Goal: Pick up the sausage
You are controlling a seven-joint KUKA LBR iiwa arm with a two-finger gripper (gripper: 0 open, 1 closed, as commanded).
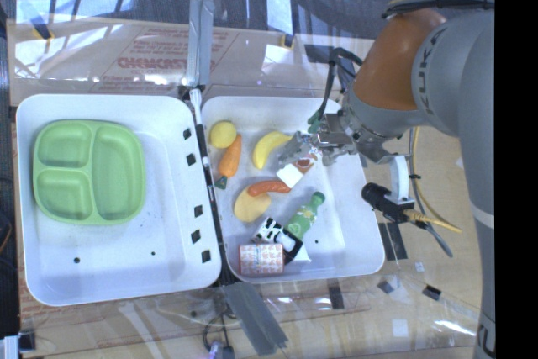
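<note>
Seen from above, two white bins sit side by side on a counter. The left bin (109, 265) holds a green divided plate (88, 171). The right bin (353, 252) holds toy food. The sausage (268, 187), reddish orange, lies near its middle, touching a yellow potato (250, 204) just below it. The tool (304, 145) hangs close above and right of the sausage, beside a banana (271, 147); I cannot tell how wide it is. The sausage is not yet lifted. Neighbours crowd it; open floor lies toward the right wall.

We see bright, even light from above; glare patches on the clear sheet (109, 8), soft shadows, slight blur.
</note>
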